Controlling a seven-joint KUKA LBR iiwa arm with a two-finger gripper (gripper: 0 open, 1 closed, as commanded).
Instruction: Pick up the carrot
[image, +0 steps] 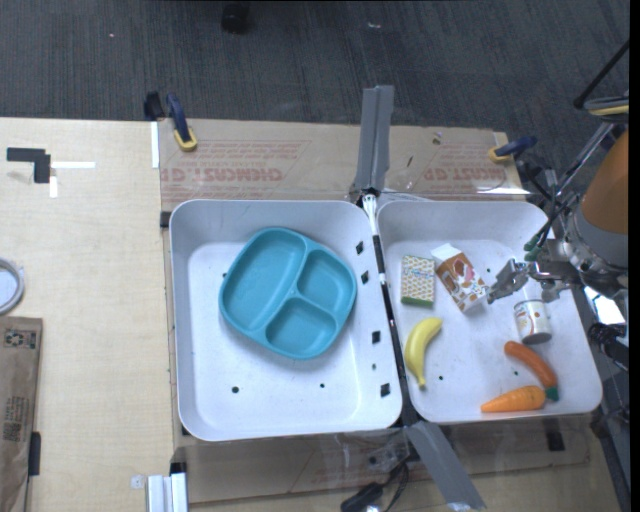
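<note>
The carrot lies on its side at the front edge of the right bin, close to the near right corner, its pointed end toward the banana and its green stub toward the bin wall. Touching or almost touching it at that stub end is a second orange, sausage-shaped piece, angled up toward a small can.

That crowding looks like the main hazard. A descent that lands slightly off could close on the sausage-shaped piece instead, or pinch both and drop one. The carrot is smooth, tapered and probably hard plastic, so fingers closing near the thin tip could squeeze it out sideways. It also sits tight against the rim, so a finger could strike the wall before reaching down beside it. The can stands upright just behind and could be knocked over by a low approach.

The hand hovers above the bin's right side, past the can and well apart from the carrot, beside a small printed carton. Its fingers stand slightly apart with nothing between them.

Farther out, a green, speckled sponge-like block lies beside the carton. The left bin carries a glossy teal divided plate with three rounded compartments. Both bins are thin white moulded trays resting on a pale wooden surface.
</note>
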